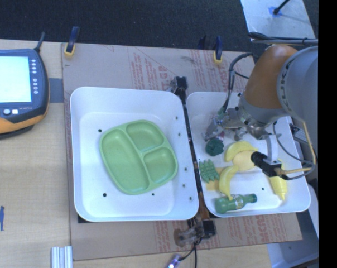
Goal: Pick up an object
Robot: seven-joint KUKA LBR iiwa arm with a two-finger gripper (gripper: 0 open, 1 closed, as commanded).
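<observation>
Gripper (221, 123) hung low over the upper left of the right bin (302, 205), and whether it was released or clenched could not be told, since the wrist and its cabling masked the tip. Going left to right: a tablet (15, 91) with a bright screen lay at the bench's left edge; next came the left bin (82, 149), bearing a green plate (138, 156) with three compartments, well apart from the arm. Across the divider, the right bin held the pickable things: a dark green lump (215, 146) just below the gripper, a green ridged toy (208, 170) near the divider, a banana (226, 180), a green bottle (235, 202) lying on its side along the near wall, a pale yellow piece (241, 155) (partly under a black part of the arm), and a yellow cone (279, 186) farther right. The arm (271, 82) leaned in above them. By my reading, the step in hand was the approach, with nothing seen lifted. The lump looked the likeliest target, being nearest; the next move would call for centring over it, descending, and closing on it without nudging the ridged toy alongside.
</observation>
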